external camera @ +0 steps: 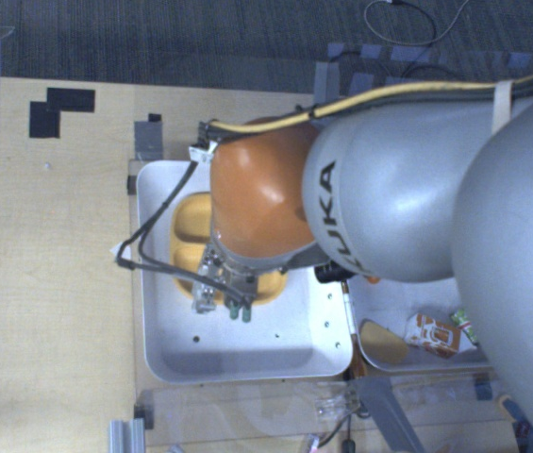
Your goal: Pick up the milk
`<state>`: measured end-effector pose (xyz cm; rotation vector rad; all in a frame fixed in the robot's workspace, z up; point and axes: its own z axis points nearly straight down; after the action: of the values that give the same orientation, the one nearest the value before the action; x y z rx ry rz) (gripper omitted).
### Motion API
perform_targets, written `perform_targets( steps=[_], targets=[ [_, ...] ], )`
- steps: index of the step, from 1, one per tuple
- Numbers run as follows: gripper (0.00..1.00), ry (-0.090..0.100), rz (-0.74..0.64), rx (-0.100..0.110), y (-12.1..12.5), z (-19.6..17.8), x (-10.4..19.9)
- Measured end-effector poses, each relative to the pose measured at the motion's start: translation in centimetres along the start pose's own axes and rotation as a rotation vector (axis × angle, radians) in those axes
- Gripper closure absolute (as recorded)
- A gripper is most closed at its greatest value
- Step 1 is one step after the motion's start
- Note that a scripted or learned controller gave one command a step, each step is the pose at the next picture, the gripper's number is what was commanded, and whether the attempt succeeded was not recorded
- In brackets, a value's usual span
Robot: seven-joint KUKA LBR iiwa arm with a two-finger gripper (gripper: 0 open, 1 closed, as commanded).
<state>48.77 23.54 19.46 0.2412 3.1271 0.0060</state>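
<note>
A small orange-and-white carton (433, 335), which looks like the milk, lies in the right bin (408, 368) near its front edge, partly covered by the arm. My gripper (238, 312) hangs over the left bin (247, 357), far to the left of the carton, just above the bin floor and at the front edge of a yellow object (189, 239). The orange wrist band (257, 196) and grey arm hide most of the right bin and the back of the left bin.
A tan rounded object (382, 343) lies in the right bin just left of the carton, and a green item (464, 327) peeks out at the carton's right. A black cable (148, 225) loops from the wrist over the left bin's left wall.
</note>
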Motion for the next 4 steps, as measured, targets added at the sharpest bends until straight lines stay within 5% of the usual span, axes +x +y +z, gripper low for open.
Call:
perform_targets(
  steps=[2, 3, 4],
  targets=[
    [1.00, -0.002, -0.219, 0.000, 0.1, -0.6, 0.0],
    [1.00, -0.003, -0.334, -0.001, 0.5, 2.0, -3.4],
    [1.00, -0.003, -0.435, -0.001, 0.2, 0.0, -1.2]
  ],
)
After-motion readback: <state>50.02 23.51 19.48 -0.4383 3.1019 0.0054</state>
